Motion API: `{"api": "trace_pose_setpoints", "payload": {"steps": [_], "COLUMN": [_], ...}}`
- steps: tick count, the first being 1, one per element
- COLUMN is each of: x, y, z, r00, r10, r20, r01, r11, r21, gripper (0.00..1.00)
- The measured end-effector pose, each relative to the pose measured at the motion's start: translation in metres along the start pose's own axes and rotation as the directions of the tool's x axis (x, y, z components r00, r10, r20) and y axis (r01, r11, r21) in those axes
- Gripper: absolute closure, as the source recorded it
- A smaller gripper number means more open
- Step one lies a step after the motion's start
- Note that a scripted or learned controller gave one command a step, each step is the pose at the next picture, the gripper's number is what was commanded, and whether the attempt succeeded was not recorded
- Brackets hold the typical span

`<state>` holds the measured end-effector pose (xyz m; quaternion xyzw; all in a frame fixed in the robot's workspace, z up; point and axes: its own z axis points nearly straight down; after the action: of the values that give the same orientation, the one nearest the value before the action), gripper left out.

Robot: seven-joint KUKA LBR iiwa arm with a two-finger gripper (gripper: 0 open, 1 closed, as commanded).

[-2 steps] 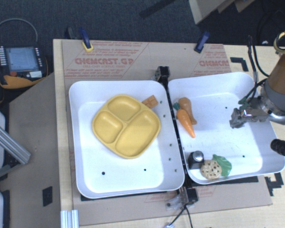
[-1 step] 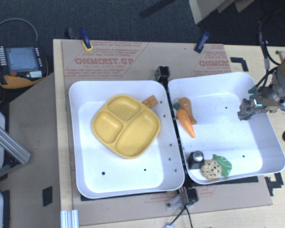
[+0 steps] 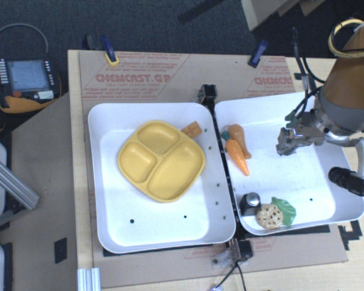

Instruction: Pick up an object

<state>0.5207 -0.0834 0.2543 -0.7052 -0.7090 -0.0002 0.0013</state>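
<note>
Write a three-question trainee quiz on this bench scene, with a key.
1. True or false: the yellow divided plate lies in the left bin.
2. Which bin holds the carrot? A. left B. right
3. Fill in: the gripper hangs over the ___ bin, apart from the carrot.

Key: 1 true; 2 B; 3 right.
</note>
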Motion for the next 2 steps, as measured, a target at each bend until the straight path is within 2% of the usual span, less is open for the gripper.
{"api": "trace_pose_setpoints", "payload": {"steps": [1, 2], "x": [0.048, 0.103], "y": [-0.002, 0.0], "z": [-0.002, 0.016], "r00": [1.0, 1.0], "r10": [0.002, 0.0], "r20": [0.001, 0.0], "r01": [-0.002, 0.0], "r11": [1.0, 1.0], "r21": [0.0, 0.003], "gripper": [1.0, 1.0]}}
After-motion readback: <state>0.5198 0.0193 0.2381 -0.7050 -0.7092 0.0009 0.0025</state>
